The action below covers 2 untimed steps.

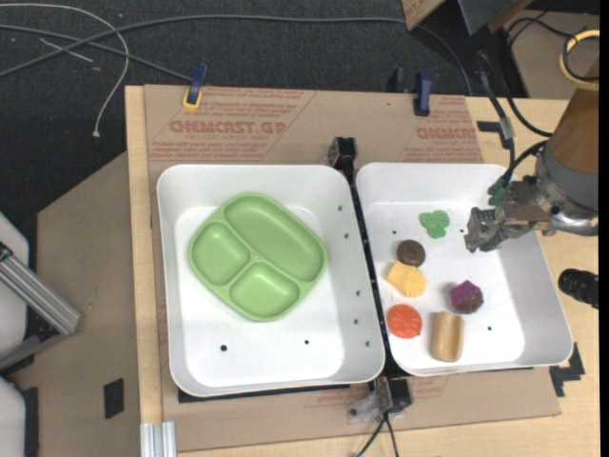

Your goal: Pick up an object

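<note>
The right bin (504,184) holds several small toys: a green piece (435,223), a brown round one (411,252), a yellow block (407,279), a purple piece (465,296), an orange-red one (404,321) and a tan cylinder (447,337). My gripper (479,233) hangs over the upper right part of this bin, to the right of the green piece and above the purple one. I see nothing held in it.
The left bin (190,198) carries a green divided plate (257,255). A black clamp (343,150) sits where the two bins meet at the back. Cables run behind the bench at the upper right.
</note>
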{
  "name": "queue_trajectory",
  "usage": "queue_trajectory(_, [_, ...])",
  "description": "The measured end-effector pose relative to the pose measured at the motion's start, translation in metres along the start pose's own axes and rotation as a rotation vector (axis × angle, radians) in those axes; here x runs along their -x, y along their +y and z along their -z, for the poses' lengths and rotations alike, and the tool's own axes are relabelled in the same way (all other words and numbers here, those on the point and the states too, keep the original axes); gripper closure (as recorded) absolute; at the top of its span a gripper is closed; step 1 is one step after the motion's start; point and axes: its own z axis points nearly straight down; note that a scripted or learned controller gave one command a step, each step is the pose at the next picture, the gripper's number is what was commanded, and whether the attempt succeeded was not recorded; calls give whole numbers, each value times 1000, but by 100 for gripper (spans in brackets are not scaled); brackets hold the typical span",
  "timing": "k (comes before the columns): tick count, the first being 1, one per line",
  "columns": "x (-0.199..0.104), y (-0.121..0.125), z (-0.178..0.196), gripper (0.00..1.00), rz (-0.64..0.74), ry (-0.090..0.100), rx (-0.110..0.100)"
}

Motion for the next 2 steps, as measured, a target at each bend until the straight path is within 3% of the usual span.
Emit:
queue_trajectory(1, [0,1,3,0,1,-1,6])
queue_trajectory(2, [-2,5,-38,0,1,0,5])
